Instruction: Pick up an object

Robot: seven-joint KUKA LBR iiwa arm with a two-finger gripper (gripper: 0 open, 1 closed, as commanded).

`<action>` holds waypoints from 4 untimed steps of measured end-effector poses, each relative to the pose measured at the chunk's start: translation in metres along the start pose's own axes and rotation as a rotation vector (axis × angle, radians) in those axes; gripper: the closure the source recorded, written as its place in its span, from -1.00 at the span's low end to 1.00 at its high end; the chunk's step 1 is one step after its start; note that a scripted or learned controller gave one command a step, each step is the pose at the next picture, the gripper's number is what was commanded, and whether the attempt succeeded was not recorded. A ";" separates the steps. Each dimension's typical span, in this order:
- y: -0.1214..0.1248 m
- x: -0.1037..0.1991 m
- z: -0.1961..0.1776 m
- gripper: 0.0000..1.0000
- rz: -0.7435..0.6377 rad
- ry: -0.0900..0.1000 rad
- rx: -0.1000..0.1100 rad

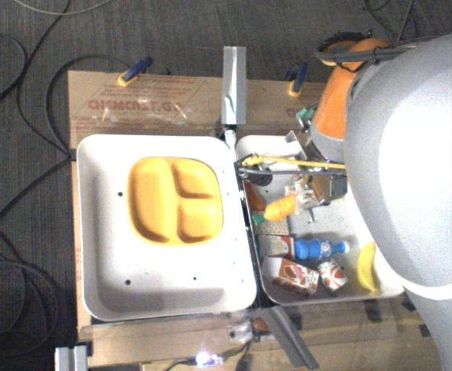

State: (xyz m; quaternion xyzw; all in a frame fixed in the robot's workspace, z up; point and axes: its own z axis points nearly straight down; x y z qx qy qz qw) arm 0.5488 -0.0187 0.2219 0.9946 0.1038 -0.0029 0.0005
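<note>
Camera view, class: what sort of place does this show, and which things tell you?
Probably a robotics lab test bench: a grey arm over two white bins, toy food such as a carrot, and loose cables on the floor.

A yellow divided tray (176, 200) lies in the left white bin (94, 230). Two blue-and-yellow clamps (135, 71) grip the cardboard sheet (94, 107). Black cables (9, 230) cross the floor.

The grey arm (411, 153) reaches over the right bin (318, 288), its pincer (309, 195) down beside an orange carrot (280, 207). Below lie a blue bottle (318, 248), a small carton (295, 275) and a banana (366, 267). The left bin (102, 284) holds a yellow divided tray (175, 199).
</note>
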 end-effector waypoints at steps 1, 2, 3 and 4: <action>-0.045 -0.058 0.012 1.00 0.002 -0.003 0.001; -0.045 -0.058 0.012 -1.00 0.002 -0.002 0.001; -0.039 0.010 0.041 -1.00 -0.055 -0.002 -0.001; 0.003 -0.069 0.041 -1.00 -0.214 -0.003 0.003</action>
